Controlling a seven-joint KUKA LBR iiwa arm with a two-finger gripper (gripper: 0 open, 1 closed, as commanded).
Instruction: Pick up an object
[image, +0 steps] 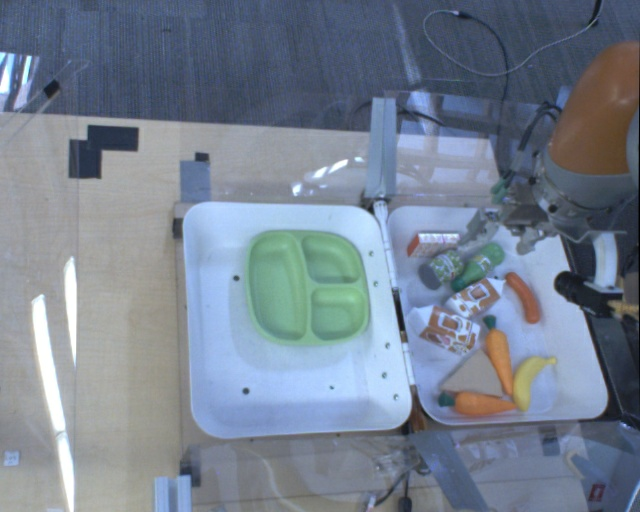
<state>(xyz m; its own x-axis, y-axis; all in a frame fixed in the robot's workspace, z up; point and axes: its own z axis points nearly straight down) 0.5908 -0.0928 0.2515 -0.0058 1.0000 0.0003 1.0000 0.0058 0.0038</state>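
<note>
Hovering at the upper right of the frame, the gripper hangs over the right bin beside a green bottle; its fingers' spread cannot be told.

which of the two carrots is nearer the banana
The upright orange plastic carrot in the right bin: it lies right beside the yellow toy banana. The other orange carrot lies flat along the bin's front edge, further left.
</note>
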